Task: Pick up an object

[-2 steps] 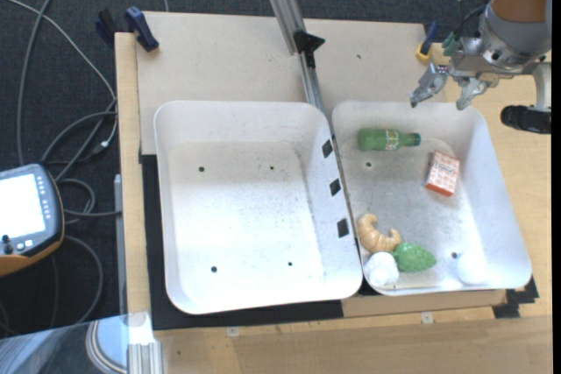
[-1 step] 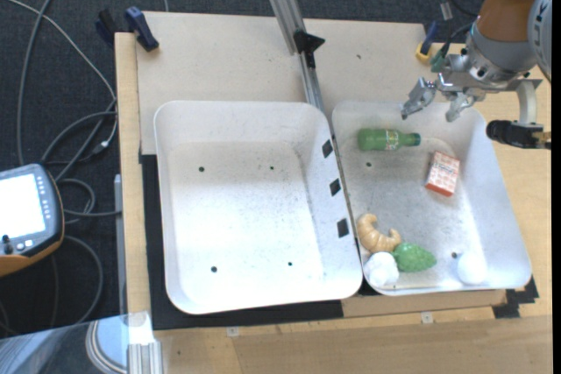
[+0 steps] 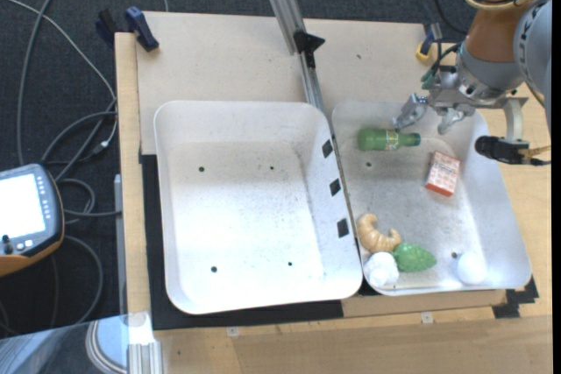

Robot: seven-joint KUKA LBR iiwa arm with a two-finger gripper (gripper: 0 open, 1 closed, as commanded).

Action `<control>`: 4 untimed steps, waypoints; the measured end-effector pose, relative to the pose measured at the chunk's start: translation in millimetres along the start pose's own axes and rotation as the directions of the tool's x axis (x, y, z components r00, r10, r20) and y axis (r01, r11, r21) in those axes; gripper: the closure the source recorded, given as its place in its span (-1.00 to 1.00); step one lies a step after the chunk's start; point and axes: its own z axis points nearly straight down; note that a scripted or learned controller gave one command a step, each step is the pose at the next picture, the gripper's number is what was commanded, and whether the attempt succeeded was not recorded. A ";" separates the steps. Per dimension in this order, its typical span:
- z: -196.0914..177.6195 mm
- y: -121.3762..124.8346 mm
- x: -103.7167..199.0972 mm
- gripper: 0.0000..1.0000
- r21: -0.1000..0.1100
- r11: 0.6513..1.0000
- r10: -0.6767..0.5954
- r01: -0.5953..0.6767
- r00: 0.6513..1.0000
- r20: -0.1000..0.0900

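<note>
The gripper (image 3: 427, 110) hovers spread over the right bin (image 3: 500, 188), just above the green bottle (image 3: 387, 138) lying at the bin's far end. Approach step; next it should descend, straddle the bottle, and close.

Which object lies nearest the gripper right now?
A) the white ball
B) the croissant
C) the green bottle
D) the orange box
C: the gripper is just above the green bottle at the far end of the right bin; the other objects lie nearer the camera.
</note>
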 end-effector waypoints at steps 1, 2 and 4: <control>-15.3 2.1 0.4 1.00 -0.008 1.000 -0.001 0.001 1.000 0.001; -62.6 3.1 7.6 1.00 -0.014 1.000 -0.002 0.002 1.000 0.002; -99.5 7.0 71.3 1.00 -0.007 1.000 -0.008 0.008 1.000 -0.002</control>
